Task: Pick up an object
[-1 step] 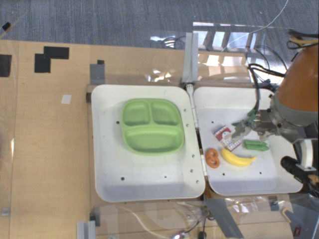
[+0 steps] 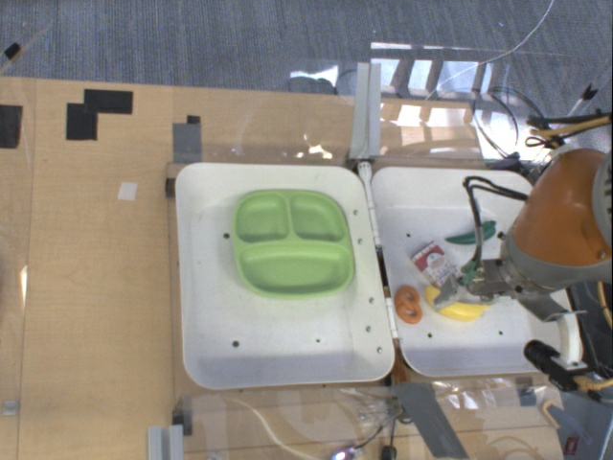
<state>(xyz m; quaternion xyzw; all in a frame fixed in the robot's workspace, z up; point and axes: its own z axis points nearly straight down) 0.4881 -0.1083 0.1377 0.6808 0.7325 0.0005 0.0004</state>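
Note:
In the right bin (image 2: 421, 348) lie a yellow banana (image 2: 462, 310), an orange ring-shaped toy (image 2: 409, 305), a small red-and-white packet (image 2: 432, 259) and a green pepper-like piece (image 2: 477, 232). My gripper (image 2: 471, 282) reaches in from the right and hangs low over the banana's upper edge, just right of the packet. The grey wrist with its orange band (image 2: 563, 220) covers the bin's right part. The left bin (image 2: 206, 343) holds a green divided plate (image 2: 292, 242).
A clear divider wall (image 2: 375, 257) separates the two bins. Black cables (image 2: 474, 199) loop from the wrist over the right bin. The wooden bench (image 2: 86, 305) stretches to the left, and metal brackets sit along the front edge.

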